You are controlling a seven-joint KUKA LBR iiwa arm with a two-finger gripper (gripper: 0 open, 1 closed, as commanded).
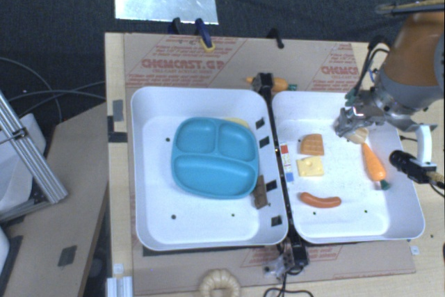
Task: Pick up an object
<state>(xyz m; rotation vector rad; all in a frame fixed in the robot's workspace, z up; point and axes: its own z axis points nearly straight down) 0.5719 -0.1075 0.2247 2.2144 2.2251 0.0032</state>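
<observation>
I see the gripper [351, 123] low over the right bin [400, 222], near its upper right part. I cannot tell how it is set from this angle. The nearest thing is the carrot [374, 163], just below and to the right of it in view, its long axis running from near the gripper down toward the bin's right wall. Further left in that bin lie a waffle piece [312, 145], a cheese square [310, 166] and a sausage [320, 201]. The left bin [149, 219] holds a blue divided plate [214, 157]. I judge the carrot the likeliest target.
</observation>
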